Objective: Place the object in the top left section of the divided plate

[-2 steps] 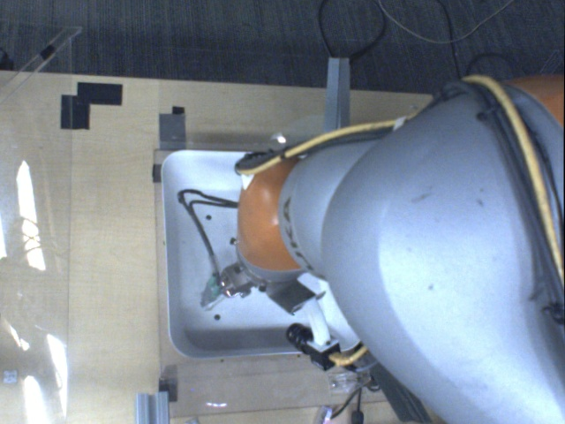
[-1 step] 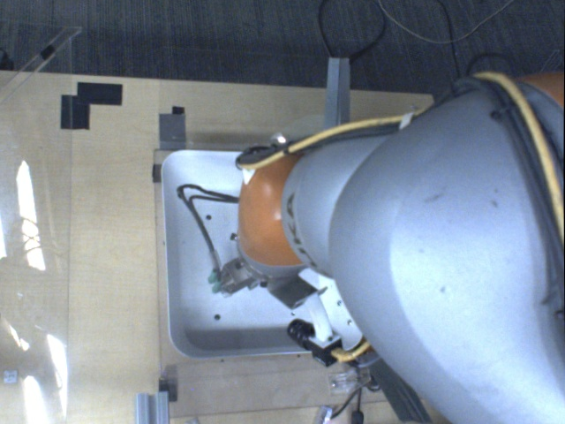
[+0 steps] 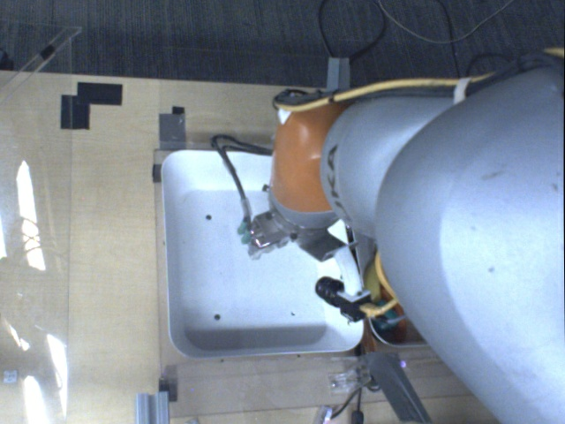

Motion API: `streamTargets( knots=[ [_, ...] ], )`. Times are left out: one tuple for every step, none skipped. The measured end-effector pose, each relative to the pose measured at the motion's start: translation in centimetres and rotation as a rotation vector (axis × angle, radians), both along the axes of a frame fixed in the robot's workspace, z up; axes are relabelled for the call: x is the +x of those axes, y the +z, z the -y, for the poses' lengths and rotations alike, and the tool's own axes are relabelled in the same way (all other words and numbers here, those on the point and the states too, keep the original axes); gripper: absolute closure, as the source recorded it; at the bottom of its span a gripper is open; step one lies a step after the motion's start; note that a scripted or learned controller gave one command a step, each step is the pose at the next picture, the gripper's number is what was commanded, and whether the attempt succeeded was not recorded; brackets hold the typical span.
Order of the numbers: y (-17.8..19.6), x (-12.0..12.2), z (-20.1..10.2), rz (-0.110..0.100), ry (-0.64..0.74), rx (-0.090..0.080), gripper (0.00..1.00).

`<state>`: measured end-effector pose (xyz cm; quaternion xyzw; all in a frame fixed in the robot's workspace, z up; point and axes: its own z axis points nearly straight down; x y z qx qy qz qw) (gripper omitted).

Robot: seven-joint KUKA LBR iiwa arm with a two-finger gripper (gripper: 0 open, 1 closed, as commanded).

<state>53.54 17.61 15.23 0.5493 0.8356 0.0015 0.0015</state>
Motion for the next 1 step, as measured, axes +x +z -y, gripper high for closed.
streamTargets(
  knots=[
    [-6.22, -4.52, -1.46, 0.006, -0.355, 0.006, 1.00]
  ],
)
